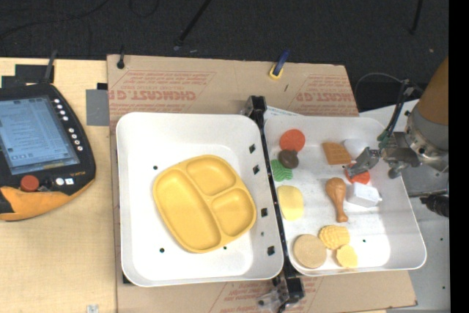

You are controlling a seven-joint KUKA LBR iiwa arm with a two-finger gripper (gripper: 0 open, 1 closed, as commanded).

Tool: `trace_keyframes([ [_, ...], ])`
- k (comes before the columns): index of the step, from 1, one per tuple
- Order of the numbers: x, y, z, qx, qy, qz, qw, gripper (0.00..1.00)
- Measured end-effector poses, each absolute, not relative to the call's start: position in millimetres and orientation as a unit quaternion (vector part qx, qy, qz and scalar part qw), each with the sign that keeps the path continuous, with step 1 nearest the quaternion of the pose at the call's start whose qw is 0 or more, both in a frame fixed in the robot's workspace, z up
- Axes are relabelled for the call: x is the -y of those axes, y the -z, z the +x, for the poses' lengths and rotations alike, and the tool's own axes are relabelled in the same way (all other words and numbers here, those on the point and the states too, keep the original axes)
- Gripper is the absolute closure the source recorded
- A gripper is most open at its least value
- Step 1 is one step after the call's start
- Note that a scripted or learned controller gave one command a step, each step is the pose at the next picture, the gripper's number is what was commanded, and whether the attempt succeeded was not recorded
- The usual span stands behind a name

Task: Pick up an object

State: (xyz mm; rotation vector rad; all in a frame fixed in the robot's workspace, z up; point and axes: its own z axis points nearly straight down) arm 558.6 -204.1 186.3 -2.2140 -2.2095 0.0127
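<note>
a yellow divided plate (pixel 205 201) is being borne by the left white bin (pixel 139 135), lying at a slant near its middle. the right white bin (pixel 410 231) is being shared by a scatter of toy foods: a red tomato (pixel 293 139), a dark brown piece (pixel 289 158) just below it, a green leafy piece (pixel 281 171), a pale yellow lump (pixel 290 201), a square cracker (pixel 337 152), a drumstick (pixel 338 197), a round biscuit (pixel 309 251), a yellow corn piece (pixel 334 235) and a white block (pixel 364 194). the gripper (pixel 363 166) is being reached in from the right, low over a small red object (pixel 359 175) just above the white block. whether the jaws are being closed on anything cannot be told.
</note>
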Motion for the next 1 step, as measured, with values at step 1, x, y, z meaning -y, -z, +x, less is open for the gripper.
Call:
trace_keyframes([
  [1,204.4,-194.6,561.6,0.707,-0.0004,-0.707,0.001,0.0],
])
